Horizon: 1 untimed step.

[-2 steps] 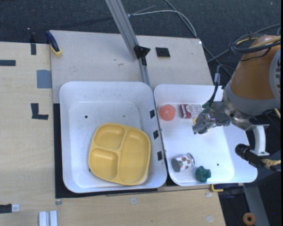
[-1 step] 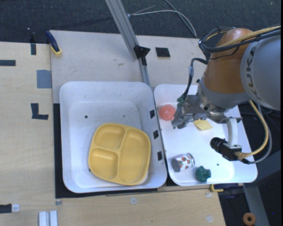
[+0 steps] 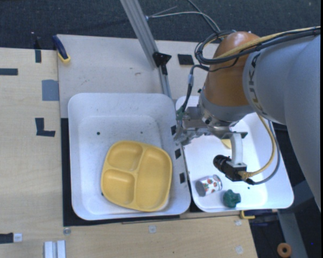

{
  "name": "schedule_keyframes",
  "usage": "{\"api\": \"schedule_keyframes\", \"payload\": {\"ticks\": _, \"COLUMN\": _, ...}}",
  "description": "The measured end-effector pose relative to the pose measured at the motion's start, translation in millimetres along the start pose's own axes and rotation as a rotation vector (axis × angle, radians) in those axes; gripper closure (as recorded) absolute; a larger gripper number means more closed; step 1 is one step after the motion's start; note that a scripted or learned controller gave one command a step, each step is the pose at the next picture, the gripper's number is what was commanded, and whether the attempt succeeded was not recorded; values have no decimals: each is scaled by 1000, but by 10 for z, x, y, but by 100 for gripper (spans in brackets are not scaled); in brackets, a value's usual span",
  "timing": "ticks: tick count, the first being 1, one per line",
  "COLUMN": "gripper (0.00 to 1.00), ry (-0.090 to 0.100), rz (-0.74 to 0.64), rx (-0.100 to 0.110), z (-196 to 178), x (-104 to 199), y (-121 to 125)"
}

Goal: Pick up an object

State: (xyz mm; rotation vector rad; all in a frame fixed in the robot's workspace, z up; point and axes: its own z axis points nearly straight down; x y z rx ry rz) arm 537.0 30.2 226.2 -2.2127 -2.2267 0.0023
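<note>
A yellow divided plate (image 3: 137,175) lies in the left bin (image 3: 91,117), toward its front. In the right bin (image 3: 274,190), a small white cup with red spots (image 3: 209,185) lies on its side near the front. A green object (image 3: 231,199) sits just to its right. A sliver of something yellow (image 3: 226,142) peeks out from under the arm. My gripper (image 3: 187,129) hangs over the right bin's left edge, close to the wall shared by the two bins. It is behind and left of the cup, and the wrist above hides much of it.
The grey arm with its orange band (image 3: 231,85) covers the back of the right bin. A black connector and yellow cable (image 3: 230,166) hang just behind the cup. A slanted metal pole (image 3: 142,28) rises behind the bins. A blue and yellow clamp (image 3: 61,48) sits at the bench's back left corner.
</note>
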Motion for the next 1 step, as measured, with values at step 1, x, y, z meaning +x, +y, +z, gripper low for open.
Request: {"api": "schedule_keyframes", "payload": {"ticks": 1, "gripper": 100, "ry": 0, "rz": 0, "rx": -1, "z": 20, "x": 419, "y": 181}}
